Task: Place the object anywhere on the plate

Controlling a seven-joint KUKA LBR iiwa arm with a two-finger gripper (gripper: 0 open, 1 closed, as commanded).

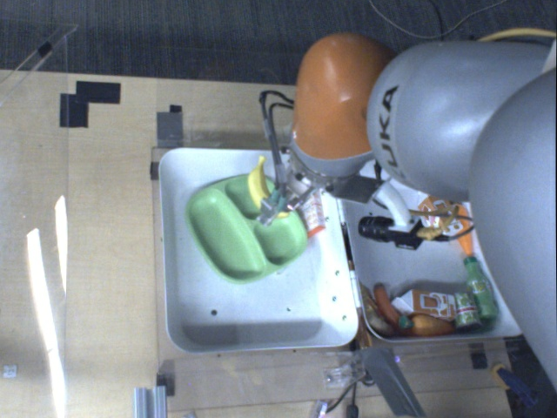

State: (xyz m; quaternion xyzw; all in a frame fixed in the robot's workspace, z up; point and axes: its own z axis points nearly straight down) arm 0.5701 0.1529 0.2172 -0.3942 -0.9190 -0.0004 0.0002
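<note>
- The left bin [261, 320] is sitting in the middle of the frame, its white floor lying bare along the bottom and left, which is leaving the arm free room to work over it.
- A green divided plate [231, 233] is lying flat in the upper half of that bin; it is the target, and its large left compartment is facing up with nothing in it.
- A yellow banana-like object [257, 184] is resting at the plate's upper right edge, partly over the smaller compartments, just left of the gripper; it looks to be the task's object, and it is already touching the plate.
- The gripper [277, 204] is hanging over the plate's right compartments, just below the orange band [339, 90], with cables running down to it; it is too blurred and crowded to judge, so I cannot tell whether it is gripping the banana or merely standing beside it.
- A small red-and-white item [313, 219] is showing at the gripper's right side, over the plate's right rim; what it is stays unclear.
- The right bin [370, 325] is lying at the lower right, holding spare items: a green bottle [477, 287], a sausage-like piece [385, 307] and a printed packet [432, 303], parked well apart from the plate.
</note>
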